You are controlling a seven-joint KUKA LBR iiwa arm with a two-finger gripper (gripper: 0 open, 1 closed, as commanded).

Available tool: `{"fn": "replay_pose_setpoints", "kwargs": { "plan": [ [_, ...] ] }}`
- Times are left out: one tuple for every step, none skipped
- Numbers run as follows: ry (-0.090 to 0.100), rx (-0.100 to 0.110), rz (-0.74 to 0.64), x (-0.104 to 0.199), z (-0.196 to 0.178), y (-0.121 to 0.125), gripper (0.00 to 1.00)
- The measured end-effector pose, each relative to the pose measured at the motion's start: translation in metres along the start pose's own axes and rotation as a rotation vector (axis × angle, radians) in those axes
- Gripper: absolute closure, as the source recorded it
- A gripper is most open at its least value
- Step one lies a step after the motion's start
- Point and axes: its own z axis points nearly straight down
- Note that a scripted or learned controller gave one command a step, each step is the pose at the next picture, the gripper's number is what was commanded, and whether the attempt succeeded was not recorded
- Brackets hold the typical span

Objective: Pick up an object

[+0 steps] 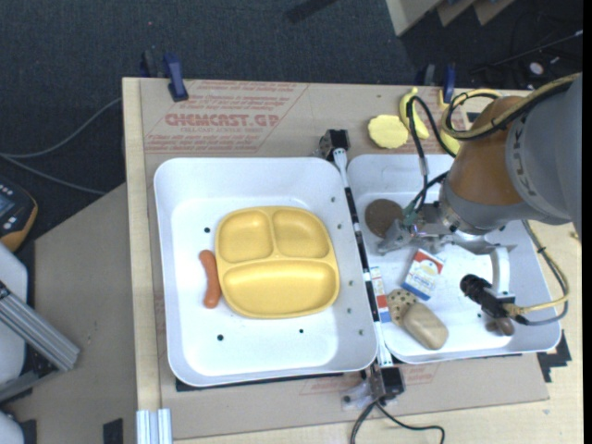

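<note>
The arm [507,166] reaches in from the right over the right bin [467,339], its orange band above the far half of that bin. The gripper [413,237] hangs low in the left part of the bin. It lies between a brown disc [383,216] to its far left and a small blue, white and red carton [424,276] just on its near side. From this angle I cannot tell how wide the gripper is open, and nothing can be seen held in it.

The carton lies tilted on the bin floor. Nearer still, a tan spotted cube [399,305] touches or almost touches a smooth tan lump [425,326] at the near left of the bin.

The left bin [185,326] holds a yellow divided plate [277,262] at its middle, with an orange sausage [211,278] lying lengthwise just beside the plate's left edge. On the bench [231,118], beyond the right bin, sits a flat yellow object [388,130].
</note>
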Motion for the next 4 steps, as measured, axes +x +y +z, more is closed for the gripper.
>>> {"fn": "replay_pose_setpoints", "kwargs": {
  "plan": [
    [-0.005, -0.005, 0.004, -0.06, -0.031, 0.066, 0.0],
    [0.003, 0.01, 0.005, -0.021, 0.001, 0.013, 0.0],
    [-0.001, -0.002, -0.001, 0.001, -0.001, 0.08, 0.0],
    [-0.002, 0.001, 0.002, -0.001, -0.011, 0.078, 1.0]
  ]
}}
